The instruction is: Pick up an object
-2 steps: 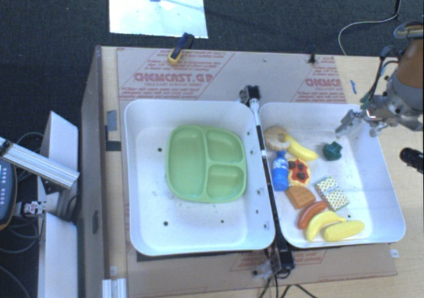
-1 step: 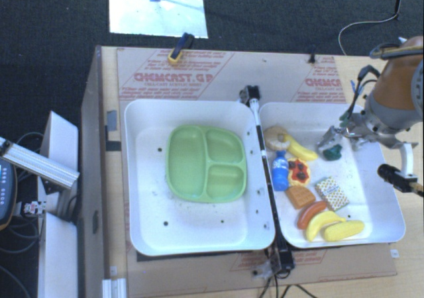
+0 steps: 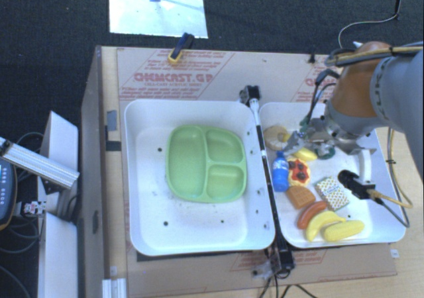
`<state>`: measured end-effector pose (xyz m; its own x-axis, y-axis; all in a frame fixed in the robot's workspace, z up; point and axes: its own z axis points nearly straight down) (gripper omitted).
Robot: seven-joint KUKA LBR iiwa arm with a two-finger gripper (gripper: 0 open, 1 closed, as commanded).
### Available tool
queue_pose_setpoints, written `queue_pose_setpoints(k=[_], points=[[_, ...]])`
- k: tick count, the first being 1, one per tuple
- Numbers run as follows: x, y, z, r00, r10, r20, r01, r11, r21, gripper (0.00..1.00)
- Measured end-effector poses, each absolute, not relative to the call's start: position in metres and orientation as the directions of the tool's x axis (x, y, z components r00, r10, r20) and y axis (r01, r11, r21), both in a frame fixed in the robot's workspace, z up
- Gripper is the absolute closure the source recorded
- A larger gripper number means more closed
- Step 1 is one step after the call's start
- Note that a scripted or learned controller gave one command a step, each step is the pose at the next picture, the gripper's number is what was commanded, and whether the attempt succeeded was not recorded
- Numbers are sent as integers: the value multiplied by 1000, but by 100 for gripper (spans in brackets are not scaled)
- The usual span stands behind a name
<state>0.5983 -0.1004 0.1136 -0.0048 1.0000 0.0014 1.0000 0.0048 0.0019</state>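
Lemon, or a toy much like one: small, oval, bright yellow, smooth-looking, drawn to a blunt point at one end. Lies in the bin on the arm's side, just up and right of the bottle, close against the red-spotted slice beside the bottle's shoulder.

Probably hollow plastic, so light and stiff, hardly fragile. Probably slick as well, and rounded, so apt to roll or squirt out under an off-centre squeeze. Best taken across the short middle, from straight above, squarely centred, with care not to catch the slice along with it. Little weight to fight, by the look of it, so no need for a hard pinch.

Claw low over the same bin, up and right of the bottle, just above the lemon as seen from this slant. Touching it or not: impossible to say. Open or closed: cannot tell, hidden by the wrist and its fittings. Nothing visibly held. Judged not yet lifted.

Around the bottle otherwise:
- tan bun just above
- orange cracker just below and right
- checkered block farther right
- sausage and banana lower right, side by side

Well left of the bottle, past the bins' shared wall, a green plate with three wells.
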Motion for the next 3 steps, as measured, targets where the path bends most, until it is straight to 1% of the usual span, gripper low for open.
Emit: queue_pose_setpoints(k=[1,2,3], points=[[598,-109,195,-4,1000,-1,1000,4,4,0],[595,-95,130,-4,1000,0,1000,4,0,0],[580,-91,119,0,1000,-2,1000,0,12,0]])
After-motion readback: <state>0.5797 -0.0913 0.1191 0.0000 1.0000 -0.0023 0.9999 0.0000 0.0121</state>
